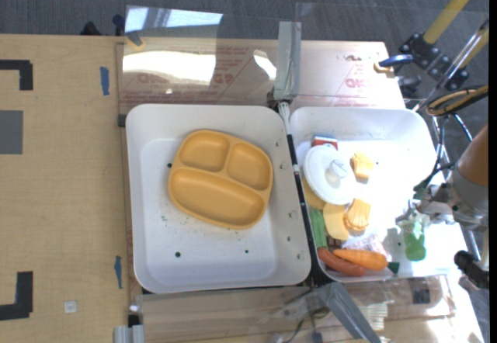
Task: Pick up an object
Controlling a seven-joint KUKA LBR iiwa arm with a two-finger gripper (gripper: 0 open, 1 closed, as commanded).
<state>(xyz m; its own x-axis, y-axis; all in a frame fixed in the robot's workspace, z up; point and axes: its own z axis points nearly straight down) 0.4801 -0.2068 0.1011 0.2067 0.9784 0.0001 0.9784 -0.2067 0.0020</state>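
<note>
pincer low over the right bin's right side

the pincer (414,219) sits at the right bin (404,122), just above a green object (415,245); i cannot tell whether it grips anything. a white lid (329,174), yellow pieces (361,165) and a carrot (360,258) crowd the bin's left side. the left bin (147,202) carries an orange 3-compartment plate (220,177).

Arm (472,178) enters from the right edge, wrist lowered toward the near right corner. Gripper (411,225) points down-left. State of jaws not discernible.
</note>
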